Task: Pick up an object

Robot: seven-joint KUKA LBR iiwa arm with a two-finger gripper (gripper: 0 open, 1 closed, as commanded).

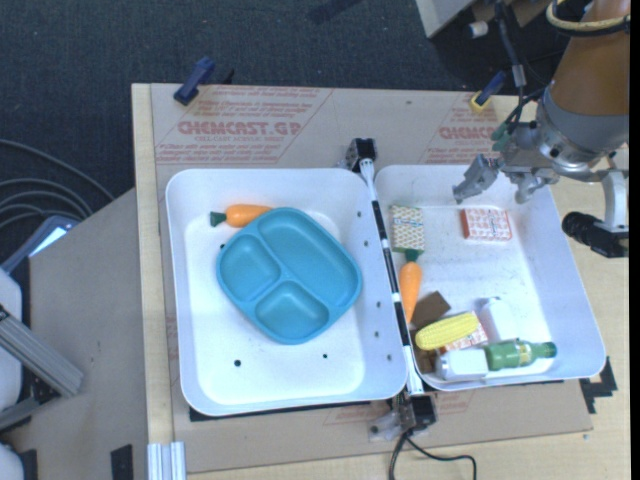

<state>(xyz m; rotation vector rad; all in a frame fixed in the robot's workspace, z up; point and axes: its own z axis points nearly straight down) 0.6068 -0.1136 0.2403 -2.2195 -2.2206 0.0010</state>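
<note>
My gripper point(497, 182) hangs over the back of the right bin point(570, 298), its two fingers spread open with nothing between them. Just in front of it lies a small red-and-white box point(486, 224). Further left in this bin are a patterned packet point(407, 228) and an orange carrot point(410, 286). At the front of the bin, a brown block point(430, 306), a corn cob point(447, 330), a white item point(492, 316) and a green bottle point(520, 351) lie crowded together.
The left bin point(190, 298) holds a blue divided plate point(288, 274) and a second carrot point(243, 214) behind it. A black clamp point(362, 152) sits where the bins meet. Cables lie on the floor at far left.
</note>
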